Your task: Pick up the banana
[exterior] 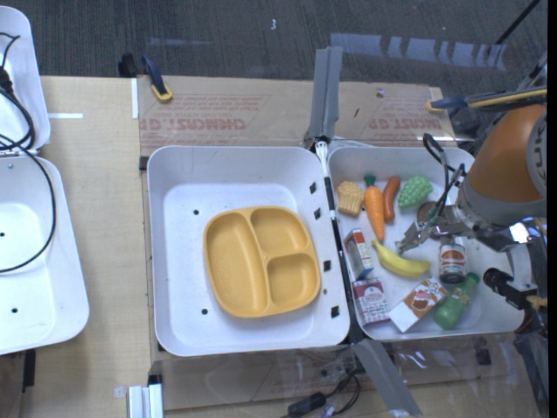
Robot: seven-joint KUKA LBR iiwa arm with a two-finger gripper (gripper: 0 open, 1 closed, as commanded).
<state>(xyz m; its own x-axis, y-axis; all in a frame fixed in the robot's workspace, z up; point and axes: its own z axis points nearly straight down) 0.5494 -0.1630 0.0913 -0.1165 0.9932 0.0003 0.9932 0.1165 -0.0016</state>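
The yellow banana (399, 262) lies in the right bin (500, 322), near its middle, curving from upper left to lower right. My gripper (412, 241) hangs just above the banana's upper right side, its metal fingers (406, 246) spread open, with nothing between them. The grey arm with its orange band (512, 151) reaches in from the right.
Around the banana lie a carrot (374, 211), a red pepper (391, 196), green grapes (415, 190), a waffle-like piece (350, 198), a small jar (451, 264), a green bottle (454, 304) and small cartons (370, 301). The left bin (178, 190) holds a yellow divided plate (261, 259).
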